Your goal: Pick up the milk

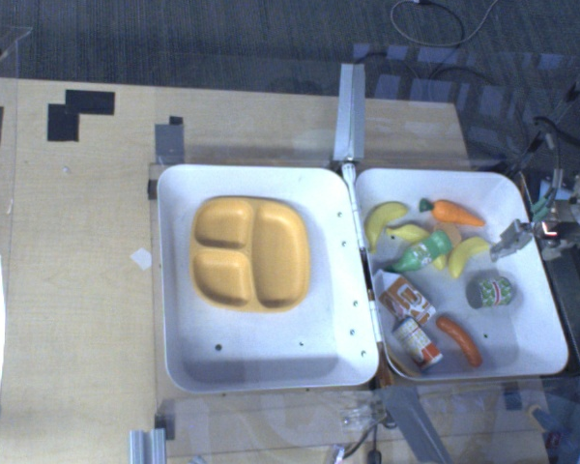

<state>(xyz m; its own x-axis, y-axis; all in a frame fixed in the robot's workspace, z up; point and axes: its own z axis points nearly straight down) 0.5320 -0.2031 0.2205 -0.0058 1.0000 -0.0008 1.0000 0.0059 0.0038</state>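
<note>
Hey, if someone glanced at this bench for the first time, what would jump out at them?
Probably the yellow divided tray, alone in the left bin. Next, the jumble of toy food crowding the right bin: an orange carrot at the far side, yellow bananas by the divider, a red sausage near the front.

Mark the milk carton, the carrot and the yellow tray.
milk carton [407,303]: camera view, middle of its brown-and-white side, at the right bin's left wall.
carrot [458,214]: camera view, middle of the orange body, at the right bin's top.
yellow tray [250,253]: camera view, ridge between compartments, in the left bin.
</note>
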